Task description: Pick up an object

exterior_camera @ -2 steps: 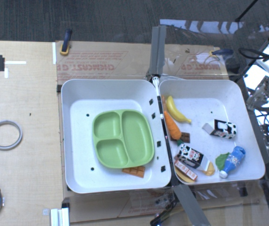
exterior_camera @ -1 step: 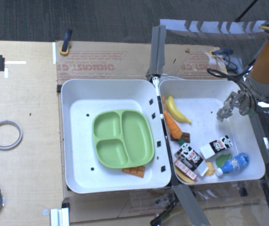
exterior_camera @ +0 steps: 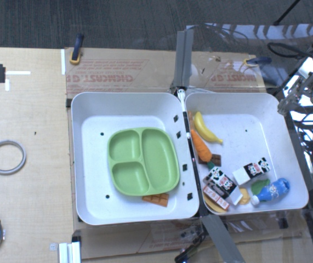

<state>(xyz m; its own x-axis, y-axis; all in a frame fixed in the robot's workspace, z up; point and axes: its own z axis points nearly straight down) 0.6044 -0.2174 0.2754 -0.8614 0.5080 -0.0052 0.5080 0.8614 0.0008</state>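
Blue and white, a bottle (exterior_camera: 272,190) is seen lying at the near corner of the right bin (exterior_camera: 271,109), beside two cow-spotted boxes (exterior_camera: 220,178). Farther back, a carrot (exterior_camera: 200,147) and a banana (exterior_camera: 204,127) are laid together. A green plate (exterior_camera: 143,161) is held in the left bin (exterior_camera: 90,147). Farthest off, at the right edge, the gripper (exterior_camera: 301,90) is seen; whether it is open cannot be told.
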